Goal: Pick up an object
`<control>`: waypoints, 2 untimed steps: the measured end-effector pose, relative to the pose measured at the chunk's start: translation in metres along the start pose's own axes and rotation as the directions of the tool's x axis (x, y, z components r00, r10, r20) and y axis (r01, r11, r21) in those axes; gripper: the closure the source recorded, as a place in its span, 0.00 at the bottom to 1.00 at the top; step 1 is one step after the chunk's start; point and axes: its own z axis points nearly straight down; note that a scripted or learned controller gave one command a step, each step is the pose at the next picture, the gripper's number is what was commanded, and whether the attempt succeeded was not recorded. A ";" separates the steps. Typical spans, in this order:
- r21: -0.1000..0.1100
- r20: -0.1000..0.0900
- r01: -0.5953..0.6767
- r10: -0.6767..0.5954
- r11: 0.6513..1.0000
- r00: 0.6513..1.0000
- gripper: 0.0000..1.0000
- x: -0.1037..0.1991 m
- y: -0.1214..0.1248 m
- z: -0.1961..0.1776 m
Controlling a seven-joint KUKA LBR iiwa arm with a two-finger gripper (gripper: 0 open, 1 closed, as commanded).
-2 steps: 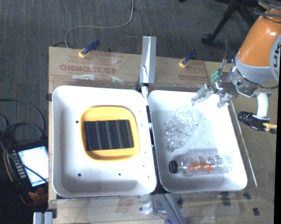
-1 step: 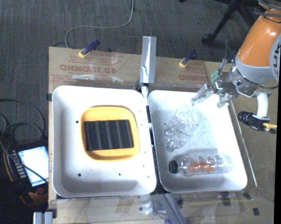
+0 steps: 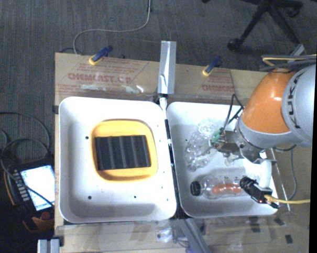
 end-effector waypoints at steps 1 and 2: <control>-0.016 0.002 0.113 -0.113 0.993 0.994 0.00 -0.032 -0.021 0.091; -0.016 0.003 0.065 -0.065 0.998 0.998 0.00 -0.019 0.013 0.091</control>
